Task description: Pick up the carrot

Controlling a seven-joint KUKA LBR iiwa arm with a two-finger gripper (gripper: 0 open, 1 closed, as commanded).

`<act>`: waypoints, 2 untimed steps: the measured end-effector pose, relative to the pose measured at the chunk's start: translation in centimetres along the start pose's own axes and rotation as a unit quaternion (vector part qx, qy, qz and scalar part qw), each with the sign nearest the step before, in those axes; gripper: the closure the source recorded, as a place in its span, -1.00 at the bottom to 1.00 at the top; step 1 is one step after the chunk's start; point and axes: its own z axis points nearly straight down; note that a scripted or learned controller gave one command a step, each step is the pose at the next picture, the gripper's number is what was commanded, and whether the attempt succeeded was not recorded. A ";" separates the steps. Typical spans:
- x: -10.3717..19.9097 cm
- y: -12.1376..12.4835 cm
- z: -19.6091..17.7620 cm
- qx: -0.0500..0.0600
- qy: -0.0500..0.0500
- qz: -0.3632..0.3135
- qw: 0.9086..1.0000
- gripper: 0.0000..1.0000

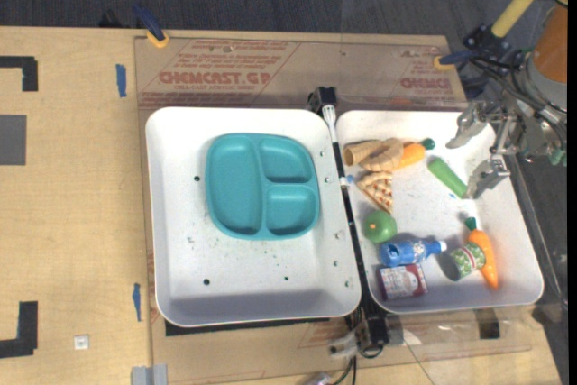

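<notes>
An orange carrot (484, 255) with a small green top lies near the front right corner of the right bin (518, 221), beside a green-labelled can (462, 262). A second orange carrot-like piece (410, 155) with a green tip lies at the back of that bin, next to the waffle cones (374, 152). My gripper (479, 152) hangs over the back right part of the bin, open, with nothing between its fingers. It is above and apart from both orange pieces, close to a green cucumber-like piece (447, 177).
The right bin also holds a waffle piece (377, 188), a green pepper (380, 225), a blue bottle (410, 249) and a red can (402, 282). The left bin (171, 221) holds a teal divided plate (263, 185). A black clamp (323, 97) sits between the bins.
</notes>
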 end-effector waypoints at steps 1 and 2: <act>3.1 -2.0 14.5 -0.003 0.006 -0.064 0.998 -1.00; 5.9 -7.8 16.0 0.002 -0.008 -0.077 0.997 -1.00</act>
